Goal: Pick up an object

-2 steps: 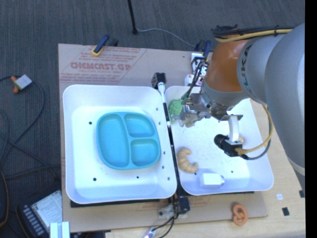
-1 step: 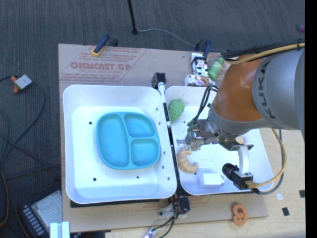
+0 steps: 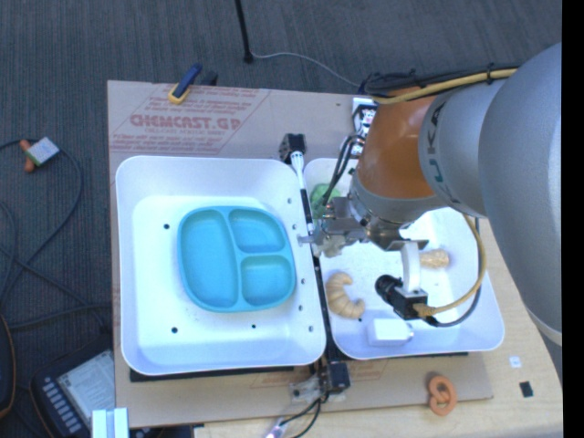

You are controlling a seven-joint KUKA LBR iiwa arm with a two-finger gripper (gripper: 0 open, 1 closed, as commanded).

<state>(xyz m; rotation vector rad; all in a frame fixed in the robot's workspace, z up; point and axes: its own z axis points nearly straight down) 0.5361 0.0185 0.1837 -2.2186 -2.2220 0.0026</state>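
**Arm leans over right bin, pastries close by**

Dark grey carpet surrounds a brown board printed with red lettering, on which two shallow white bins sit side by side. On the carpet at far left lies one small orange-and-grey block, and one blue-and-yellow tool rests at the board's top edge. One left bin holds a single blue divided plate with three compartments, lying flat near the bin's middle. One right bin carries the task's things: one croissant curled on the floor near the dividing wall, one white block just beside it toward the front rim, and one tan roll farther right, partly hidden by the arm. A green item peeks out at the bin's back left corner. One gripper hangs over the right bin's left side, under the grey arm and its orange band; whether it is spread or closed cannot be told. The croissant lies just in front of it, apart from it. One orange ring sits on the board in front of the right bin.
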